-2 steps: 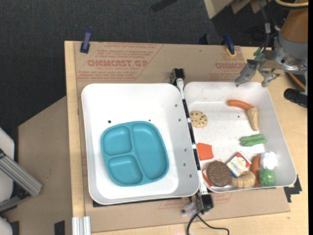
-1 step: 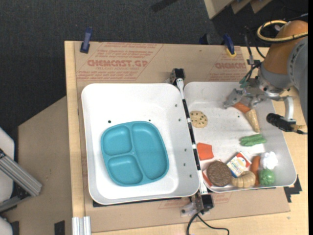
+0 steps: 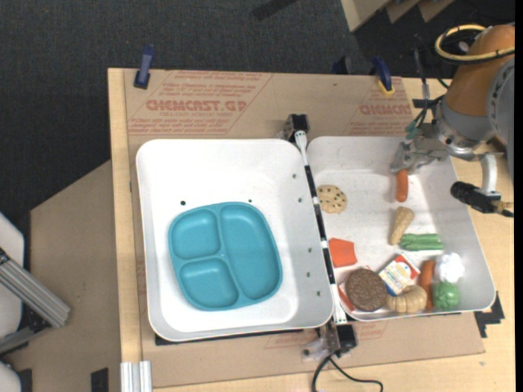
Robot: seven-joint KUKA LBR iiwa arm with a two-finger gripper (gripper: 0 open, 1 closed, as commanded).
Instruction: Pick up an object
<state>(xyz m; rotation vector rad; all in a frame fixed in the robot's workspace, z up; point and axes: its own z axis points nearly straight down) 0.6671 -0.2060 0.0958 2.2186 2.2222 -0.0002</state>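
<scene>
Looking down at the desk (image 3: 122, 211), I see two white bins side by side. In the left bin (image 3: 155, 170) lies a teal divided plate (image 3: 225, 254), sitting toward the lower part of that bin. The right bin (image 3: 359, 153) holds the clutter.

My arm (image 3: 478, 96) comes in from the upper right of the frame, and its gripper (image 3: 406, 160) hangs over the upper right part of the right bin. Directly beneath it, and seemingly touching it at the top, is a small red-orange sausage (image 3: 401, 186), standing lengthwise up and down in the frame. I cannot tell whether the fingers are spread or closed, or whether the sausage is actually caught between them; the gripper's tip is too small and blurred.

Elsewhere in the right bin: a cookie (image 3: 331, 198) near the left wall, a tan cone-shaped piece (image 3: 400, 224) below the sausage, and a green vegetable (image 3: 421, 241) just beside that cone. An orange block (image 3: 341, 252) lies by the left wall. Along the lower edge, crowded together, are a brown round patty (image 3: 365, 289), a small printed carton (image 3: 398, 274), a carrot (image 3: 427, 273), a white item (image 3: 450, 266) and a green item (image 3: 446, 296).
</scene>
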